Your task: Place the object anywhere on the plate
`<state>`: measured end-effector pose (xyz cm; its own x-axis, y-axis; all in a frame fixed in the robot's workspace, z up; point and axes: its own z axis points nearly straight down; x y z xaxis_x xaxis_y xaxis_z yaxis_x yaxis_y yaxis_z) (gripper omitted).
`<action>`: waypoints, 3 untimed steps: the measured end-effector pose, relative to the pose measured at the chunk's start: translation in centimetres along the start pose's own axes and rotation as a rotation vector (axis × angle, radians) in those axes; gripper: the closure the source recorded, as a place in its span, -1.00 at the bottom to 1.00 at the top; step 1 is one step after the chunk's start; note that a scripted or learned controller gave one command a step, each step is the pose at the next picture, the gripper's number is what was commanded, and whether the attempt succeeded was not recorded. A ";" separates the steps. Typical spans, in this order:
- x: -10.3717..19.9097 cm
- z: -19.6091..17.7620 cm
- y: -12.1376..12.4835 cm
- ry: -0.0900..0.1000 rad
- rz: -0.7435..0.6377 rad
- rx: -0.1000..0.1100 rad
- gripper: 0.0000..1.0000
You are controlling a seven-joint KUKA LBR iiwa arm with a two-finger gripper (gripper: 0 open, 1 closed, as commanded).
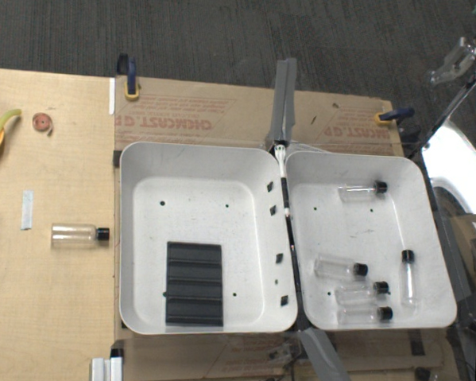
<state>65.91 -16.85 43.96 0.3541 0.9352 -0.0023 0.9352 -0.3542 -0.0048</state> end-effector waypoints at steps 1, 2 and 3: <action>-4.0 0.0 0.5 0.000 0.218 -0.001 -1.00; 1.7 0.0 -0.6 0.000 0.379 0.000 -1.00; -6.0 -0.1 -3.9 0.001 0.635 0.000 -1.00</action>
<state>60.17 -21.12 44.04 0.8397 0.5430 -0.0040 0.5430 -0.8397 -0.0025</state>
